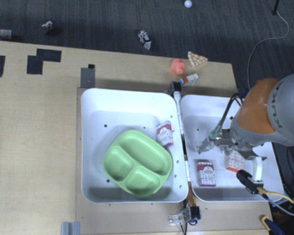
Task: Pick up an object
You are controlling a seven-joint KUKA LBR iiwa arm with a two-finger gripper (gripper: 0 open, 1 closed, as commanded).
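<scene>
My gripper (223, 142) hangs low over the middle of the right bin (200, 112), reaching in from the right under the arm's orange band. Just below it to the right lies a small orange and white packet (235, 162), close to the gripper; I cannot tell whether they touch. A red box (206, 173) lies flat near the bin's front, left of the packet. In the left bin (95, 136) a green divided plate (137, 162) sits upside-facing toward the front, with a red and white packet (164, 134) at its upper right edge.
Behind the bins on the bench lie a pink ball (177, 66), a tan wedge (197, 59) and a small tube (187, 80). The ridge between the two bins runs just left of the red box.
</scene>
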